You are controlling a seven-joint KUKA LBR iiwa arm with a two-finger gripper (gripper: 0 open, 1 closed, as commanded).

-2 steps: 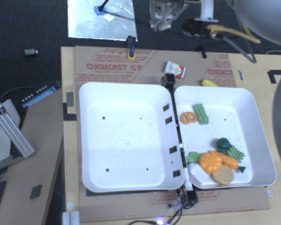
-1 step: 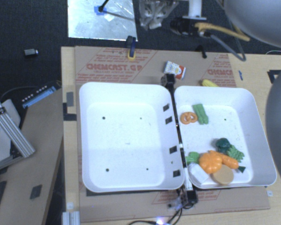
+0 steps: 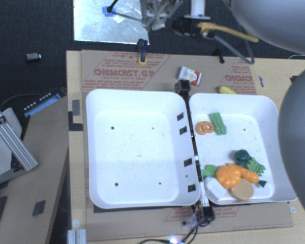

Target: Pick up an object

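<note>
Candidate things all sit in the right bin (image 3: 267, 105): a pretzel (image 3: 204, 128) touching or just beside a green ridged piece (image 3: 217, 123) near the bin's upper left, and a tight heap low in the bin, where an orange squash-like toy (image 3: 229, 174) overlaps a carrot-like piece (image 3: 249, 176), a tan disc (image 3: 242, 190), a white piece (image 3: 215, 188), a green leafy bit (image 3: 209, 170) and a broccoli (image 3: 242, 157) with more green just right of it. The gripper (image 3: 157, 11) hangs at the top of the camera view, well apart from both bins, over the dark floor and foil sheet (image 3: 99, 9); can't tell whether its fingers are spread or closed. Risks, judged: heap is crowded, so a descent there likely lands on two items at once, pinches an edge and slips, or shoves pieces around; squash is rounded and may squirt out. Heap also lies near the bin's front wall and the centre divider (image 3: 193, 136), so a finger could strike the rim or the black clips along it. Pretzel is flat and low, easy to close over and miss, and the green piece beside it could get caught instead. Open room: middle and right of the right bin floor is bare, good clearance around the pretzel pair from the right. Left bin (image 3: 99, 103) offers wide free floor. Outside the bins, a small carton (image 3: 189, 75) and a yellow piece (image 3: 226, 90) lie on the cardboard (image 3: 122, 71) just behind the rims, off the approach path.
</note>
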